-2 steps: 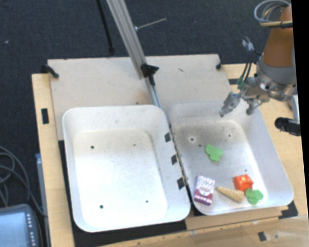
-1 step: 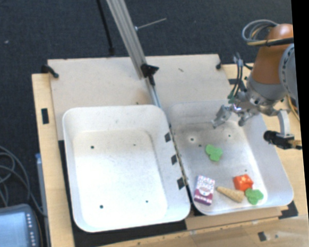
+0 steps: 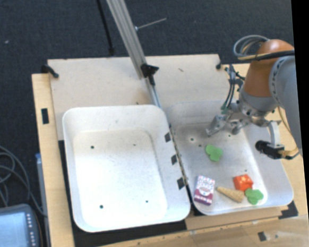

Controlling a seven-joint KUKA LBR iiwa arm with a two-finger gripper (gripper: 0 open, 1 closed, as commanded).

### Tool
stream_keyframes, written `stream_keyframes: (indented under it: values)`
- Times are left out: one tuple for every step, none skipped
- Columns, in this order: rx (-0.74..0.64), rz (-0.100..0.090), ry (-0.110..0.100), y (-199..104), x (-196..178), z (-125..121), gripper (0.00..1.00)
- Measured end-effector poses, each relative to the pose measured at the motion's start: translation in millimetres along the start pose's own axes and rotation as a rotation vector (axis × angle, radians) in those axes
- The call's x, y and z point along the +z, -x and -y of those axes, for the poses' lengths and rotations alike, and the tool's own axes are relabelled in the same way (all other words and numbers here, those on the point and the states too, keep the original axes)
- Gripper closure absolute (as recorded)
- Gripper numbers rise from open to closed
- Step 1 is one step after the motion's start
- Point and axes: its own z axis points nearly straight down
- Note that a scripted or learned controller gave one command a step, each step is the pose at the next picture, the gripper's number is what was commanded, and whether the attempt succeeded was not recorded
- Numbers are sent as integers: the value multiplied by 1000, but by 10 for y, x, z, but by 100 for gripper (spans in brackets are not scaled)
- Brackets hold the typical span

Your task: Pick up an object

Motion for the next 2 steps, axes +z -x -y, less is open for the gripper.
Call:
stream_keyframes:
  values:
    - [1, 2, 9, 14, -157, -23, 100]
    - [-3, 0, 11, -45, -782, -31, 100]
